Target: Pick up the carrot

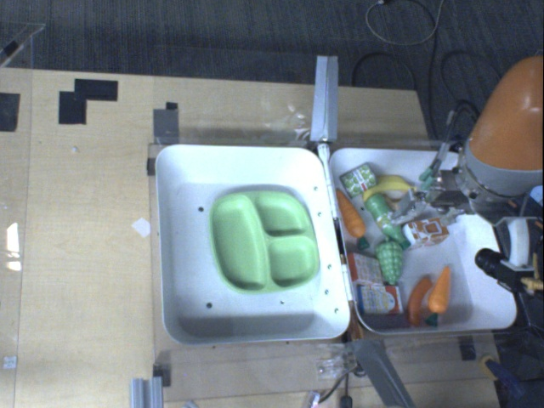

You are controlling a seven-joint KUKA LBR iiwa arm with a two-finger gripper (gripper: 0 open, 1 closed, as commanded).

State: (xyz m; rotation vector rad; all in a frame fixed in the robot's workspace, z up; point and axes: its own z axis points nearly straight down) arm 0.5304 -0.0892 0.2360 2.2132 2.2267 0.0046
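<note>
The arm is reaching in from the right and hanging over the back of the right bin, with the gripper sitting low among the clutter there. I cannot tell whether it is open or closed, and nothing is showing as gripped in it. The carrot is lying near the front of that bin, tilted, just beside a darker orange piece that is touching or nearly touching it. The gripper is standing well apart from both. A second carrot-like thing is lying along the bin's left wall, closer to the gripper. The banana, a green carton and a white box are crowding the space right under the gripper. The left bin is holding a green tray. The main risk, as I am judging it, is the gripper closing where it is and taking the banana or the box instead. At the front, the orange piece leaning alongside could be getting caught with the carrot or could be nudging it out of line. The carrot's taper is also making a slip likely if it is being pinched near its thin end.
</note>
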